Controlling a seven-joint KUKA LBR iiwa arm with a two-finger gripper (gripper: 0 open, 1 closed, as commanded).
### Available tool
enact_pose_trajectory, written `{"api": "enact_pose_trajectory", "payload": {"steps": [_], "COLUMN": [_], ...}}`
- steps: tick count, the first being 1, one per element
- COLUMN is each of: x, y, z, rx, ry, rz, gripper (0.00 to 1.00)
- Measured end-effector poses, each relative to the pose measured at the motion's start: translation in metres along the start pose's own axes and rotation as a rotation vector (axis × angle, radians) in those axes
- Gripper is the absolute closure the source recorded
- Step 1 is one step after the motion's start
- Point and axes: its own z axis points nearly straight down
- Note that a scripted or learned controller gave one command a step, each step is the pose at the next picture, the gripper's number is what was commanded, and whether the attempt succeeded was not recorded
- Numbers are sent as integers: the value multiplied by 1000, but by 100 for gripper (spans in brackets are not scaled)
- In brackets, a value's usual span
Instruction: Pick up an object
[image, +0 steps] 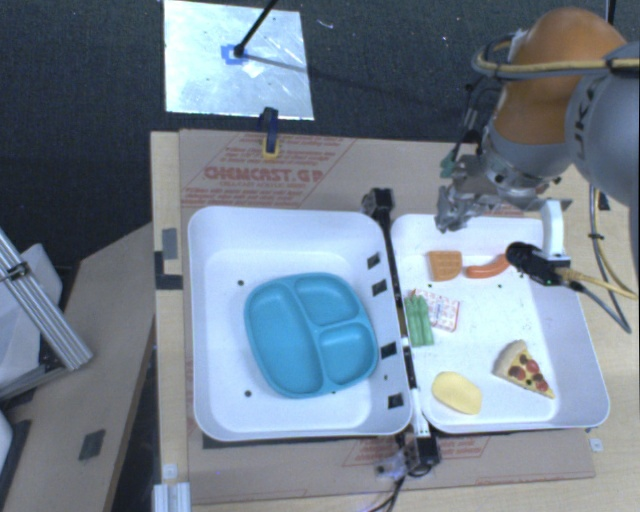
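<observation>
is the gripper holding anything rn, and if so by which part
Nothing is held. The grey two-finger gripper hangs above the far edge of the right white bin, with no object between its fingers; the orange toast-shaped toy lies in the bin just below it.

A robotics lab: white bins (300, 225) on a cardboard-topped bench (260, 170) (aluminium framing (40, 310) alongside)

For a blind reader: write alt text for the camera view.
The arm's gripper hangs over the right bin's far edge, near an orange block and sausage. A pizza slice and yellow lump lie nearer. The left bin holds a blue tray.
</observation>
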Motion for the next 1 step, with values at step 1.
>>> {"api": "enact_pose_trajectory", "payload": {"steps": [1], "x": [59], "y": [-9], "z": [-2], "rx": [0], "ry": [2], "rz": [-2], "gripper": [100]}}
